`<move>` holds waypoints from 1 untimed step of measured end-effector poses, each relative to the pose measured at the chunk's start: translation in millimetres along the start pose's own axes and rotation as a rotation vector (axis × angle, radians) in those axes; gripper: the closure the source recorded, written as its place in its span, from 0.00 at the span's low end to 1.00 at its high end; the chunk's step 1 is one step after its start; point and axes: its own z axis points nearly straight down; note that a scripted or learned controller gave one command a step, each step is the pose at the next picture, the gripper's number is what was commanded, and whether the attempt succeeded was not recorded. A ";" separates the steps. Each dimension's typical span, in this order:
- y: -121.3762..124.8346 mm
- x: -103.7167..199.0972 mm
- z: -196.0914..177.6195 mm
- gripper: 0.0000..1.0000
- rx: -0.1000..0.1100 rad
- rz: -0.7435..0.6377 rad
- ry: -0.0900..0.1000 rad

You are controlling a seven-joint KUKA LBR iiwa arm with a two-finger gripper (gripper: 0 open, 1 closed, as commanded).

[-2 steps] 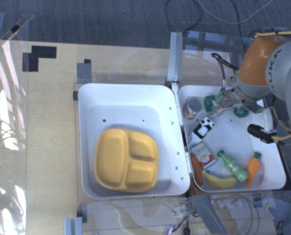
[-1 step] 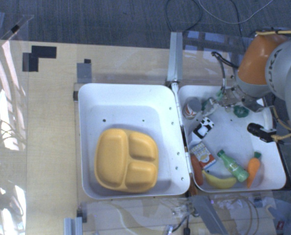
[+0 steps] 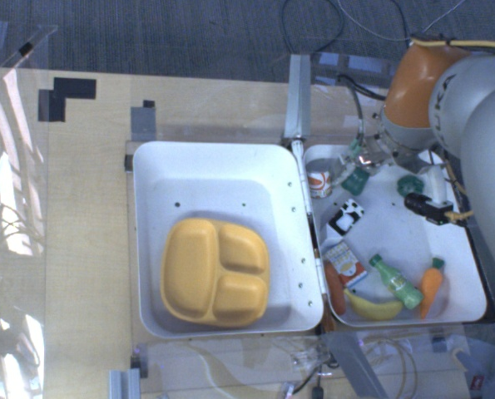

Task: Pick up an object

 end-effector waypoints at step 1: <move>-11.5 -40.8 21.7 0.00 0.003 0.125 0.009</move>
